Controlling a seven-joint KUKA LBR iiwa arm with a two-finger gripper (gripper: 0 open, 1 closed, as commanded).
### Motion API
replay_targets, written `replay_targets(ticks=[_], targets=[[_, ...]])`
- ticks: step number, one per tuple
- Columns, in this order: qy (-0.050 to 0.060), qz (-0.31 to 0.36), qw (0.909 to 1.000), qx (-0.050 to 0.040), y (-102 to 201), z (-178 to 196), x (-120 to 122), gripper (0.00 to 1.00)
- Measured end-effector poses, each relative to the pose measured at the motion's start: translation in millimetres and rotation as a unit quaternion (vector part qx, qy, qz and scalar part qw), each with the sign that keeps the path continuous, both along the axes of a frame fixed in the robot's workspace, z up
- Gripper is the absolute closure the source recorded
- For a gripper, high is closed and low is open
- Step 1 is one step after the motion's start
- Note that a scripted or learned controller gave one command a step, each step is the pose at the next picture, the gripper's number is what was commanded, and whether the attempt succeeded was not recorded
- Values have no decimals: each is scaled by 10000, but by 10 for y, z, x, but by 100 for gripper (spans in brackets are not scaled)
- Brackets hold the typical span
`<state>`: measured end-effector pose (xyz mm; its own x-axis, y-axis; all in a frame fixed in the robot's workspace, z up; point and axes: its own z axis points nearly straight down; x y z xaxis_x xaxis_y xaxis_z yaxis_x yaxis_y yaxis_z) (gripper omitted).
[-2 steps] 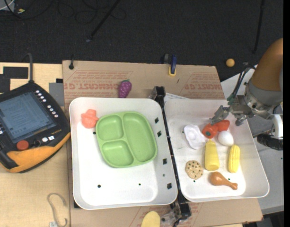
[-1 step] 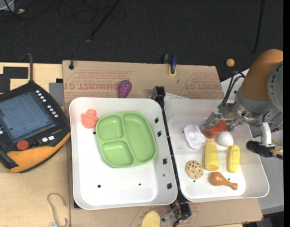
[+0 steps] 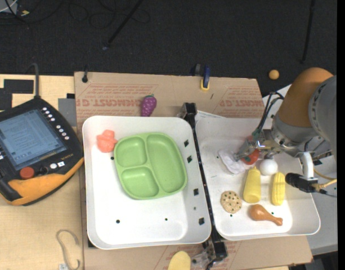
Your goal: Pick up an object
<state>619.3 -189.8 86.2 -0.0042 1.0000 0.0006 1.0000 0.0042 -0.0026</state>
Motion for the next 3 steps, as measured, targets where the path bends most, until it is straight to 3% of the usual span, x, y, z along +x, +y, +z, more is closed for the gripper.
replay_targets(ticks=[1, 3], targets=[[-8, 1, 10000, 2, -4, 120, 6, 100], [-31, -19, 10000, -4, 42, 1216, 64, 100]])
